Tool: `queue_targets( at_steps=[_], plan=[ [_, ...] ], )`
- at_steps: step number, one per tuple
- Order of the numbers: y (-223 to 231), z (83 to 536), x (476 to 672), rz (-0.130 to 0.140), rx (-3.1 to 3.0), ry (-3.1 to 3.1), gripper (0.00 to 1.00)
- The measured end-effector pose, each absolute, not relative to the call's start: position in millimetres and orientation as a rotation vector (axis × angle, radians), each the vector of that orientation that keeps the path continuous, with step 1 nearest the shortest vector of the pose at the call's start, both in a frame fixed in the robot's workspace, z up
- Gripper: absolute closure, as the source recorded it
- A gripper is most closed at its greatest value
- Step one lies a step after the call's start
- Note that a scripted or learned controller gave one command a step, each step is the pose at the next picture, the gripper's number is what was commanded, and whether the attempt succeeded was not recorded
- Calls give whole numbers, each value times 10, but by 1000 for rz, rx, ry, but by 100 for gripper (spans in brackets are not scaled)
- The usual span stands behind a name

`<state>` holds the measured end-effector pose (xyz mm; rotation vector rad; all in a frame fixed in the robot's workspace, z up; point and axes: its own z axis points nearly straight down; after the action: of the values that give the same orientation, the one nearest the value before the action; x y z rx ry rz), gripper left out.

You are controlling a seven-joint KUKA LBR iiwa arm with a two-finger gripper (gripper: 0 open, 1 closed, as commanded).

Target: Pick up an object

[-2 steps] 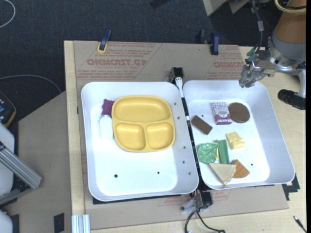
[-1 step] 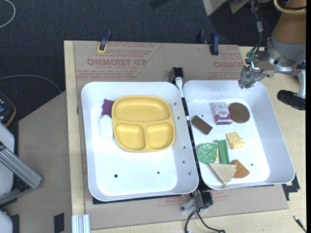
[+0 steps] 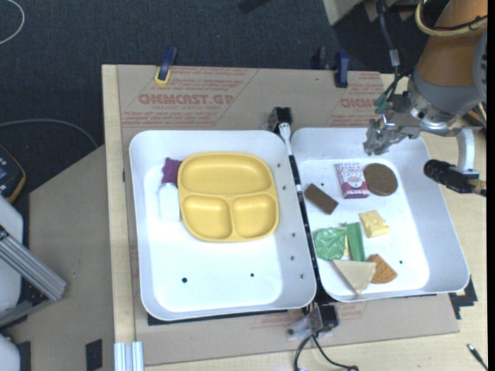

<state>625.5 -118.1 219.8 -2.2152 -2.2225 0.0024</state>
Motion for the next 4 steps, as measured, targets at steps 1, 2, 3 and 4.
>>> queue_targets(
  at_steps=[1, 2, 3, 4],
  plan=[
    [-818, 2258, 6021, 2, -2215, -2222, 100],
    [-335, 2154, 5715, 2, -2212, -2222, 100],
    [110, 2312, 5488, 0, -2212, -2225, 100],
    [302, 2339, 5285, 3, -2215, -2221, 100]
  ],
)
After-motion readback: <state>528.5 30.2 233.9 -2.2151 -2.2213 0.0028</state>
